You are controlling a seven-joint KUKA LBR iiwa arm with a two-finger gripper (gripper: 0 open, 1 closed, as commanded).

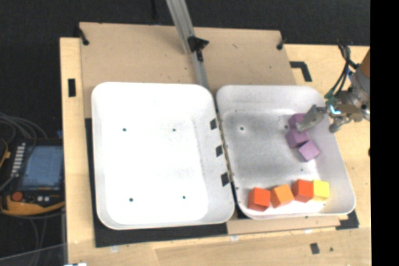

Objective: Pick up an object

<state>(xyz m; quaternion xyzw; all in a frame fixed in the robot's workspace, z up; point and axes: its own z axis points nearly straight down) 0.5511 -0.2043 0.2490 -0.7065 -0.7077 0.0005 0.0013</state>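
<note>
White plastic makes up both shallow bins, set side by side on the pale wooden bench [162, 53]; the left bin [112, 134] has a few dark specks on its floor, and the right bin [262, 103] carries all the blocks. Along its near wall sits a row of four — an orange-red block [259, 198], an orange block [282, 194], a red block [303, 189] and a yellow block [320, 189] — each touching or just beside its neighbour. Further back, toward the bin's right side, three purple blocks [302, 137] cluster together, the lowest one tilted a little apart from the other two. The arm comes in from the right, and its claw [324, 114] hangs over the bin's right rim, just beside the uppermost purple block; one grey finger [313, 115] reaches out to that block and seems to touch it. How far the claw is spread I cannot tell from here, and I see nothing clearly caught between its fingers. A slanted metal pole [177, 9] rises from the bench's far side, and a handheld control unit with a blue screen [37, 171] lies off to the left.
</note>
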